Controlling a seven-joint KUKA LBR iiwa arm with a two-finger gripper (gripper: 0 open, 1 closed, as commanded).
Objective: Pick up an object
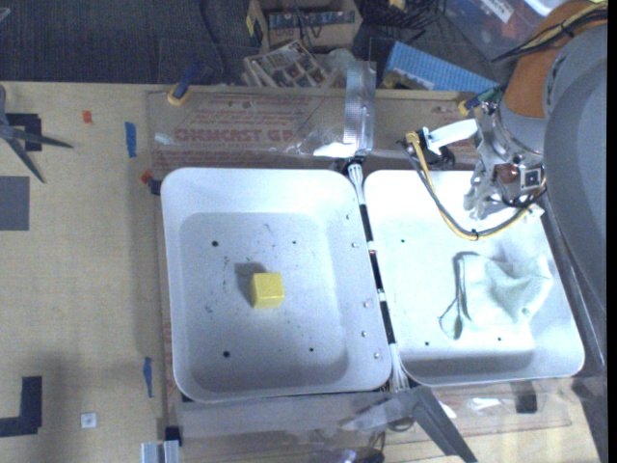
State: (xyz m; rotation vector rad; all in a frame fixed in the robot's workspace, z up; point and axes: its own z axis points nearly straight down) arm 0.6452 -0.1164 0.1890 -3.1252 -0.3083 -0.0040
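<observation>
The object on offer is one of two: a pale, crumpled cloth [506, 287] lying in the right bin [415, 350], toward its right side, and a single small yellow block [268, 289] sitting alone near the middle of the left bin [193, 201]. Going by size, the wooden surface [77, 258] spreads widest, carrying the two shallow white bins side by side, their inner rims touching along a dark seam. The one grey arm [578, 114], orange band above the wrist, comes in from the right over the far right corner of the right bin. Behind the bins lies one clear plastic sheet [251, 133] with red lettering, too washed out to read with certainty. A yellow cable [439, 201] loops down from the wrist across the right bin's far end. The end effector [492, 196] hangs above that bin, apart from the cloth and well away from the block; nothing sits between its fingers, though I cannot tell whether they are spread or closed. Two short blue tape strips [130, 140] mark the surface left of the bins.
</observation>
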